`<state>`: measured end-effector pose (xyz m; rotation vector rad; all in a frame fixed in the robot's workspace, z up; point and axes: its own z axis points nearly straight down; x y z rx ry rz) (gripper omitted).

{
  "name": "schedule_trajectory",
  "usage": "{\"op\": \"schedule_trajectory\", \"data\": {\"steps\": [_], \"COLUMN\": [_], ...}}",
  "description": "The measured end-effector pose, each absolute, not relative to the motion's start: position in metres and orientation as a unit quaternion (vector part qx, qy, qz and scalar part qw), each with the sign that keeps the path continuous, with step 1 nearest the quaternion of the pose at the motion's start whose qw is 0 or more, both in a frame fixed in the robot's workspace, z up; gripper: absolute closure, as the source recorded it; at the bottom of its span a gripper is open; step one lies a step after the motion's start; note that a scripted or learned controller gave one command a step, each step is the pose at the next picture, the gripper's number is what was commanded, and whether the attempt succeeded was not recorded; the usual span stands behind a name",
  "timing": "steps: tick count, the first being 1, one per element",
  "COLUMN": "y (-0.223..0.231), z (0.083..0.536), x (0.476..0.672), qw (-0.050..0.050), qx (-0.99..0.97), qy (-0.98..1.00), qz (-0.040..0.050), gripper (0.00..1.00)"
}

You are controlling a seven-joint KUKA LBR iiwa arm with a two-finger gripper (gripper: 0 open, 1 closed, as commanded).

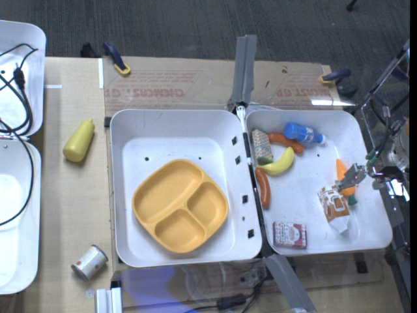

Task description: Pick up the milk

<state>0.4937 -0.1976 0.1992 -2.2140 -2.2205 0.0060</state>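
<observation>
We see the gripper (352,177) at the right bin (306,126), its fingers closed on the milk carton's (335,207) top edge.

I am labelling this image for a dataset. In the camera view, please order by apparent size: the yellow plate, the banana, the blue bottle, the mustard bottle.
1. yellow plate, clearly largest.
2. mustard bottle and banana: they look about alike, so I do not rank them.
3. blue bottle, slightly smaller.
</observation>
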Motion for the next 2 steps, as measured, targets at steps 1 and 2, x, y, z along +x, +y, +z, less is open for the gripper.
{"op": "schedule_trajectory", "data": {"steps": [1, 2], "y": [-0.1766, -0.1768], "z": [0.0989, 0.1046], "x": [0.479, 0.479], "qw": [0.001, 0.003], "qx": [-0.683, -0.684], "qy": [-0.73, -0.729], "qz": [0.0008, 0.0019], "gripper": [0.0, 1.0]}}
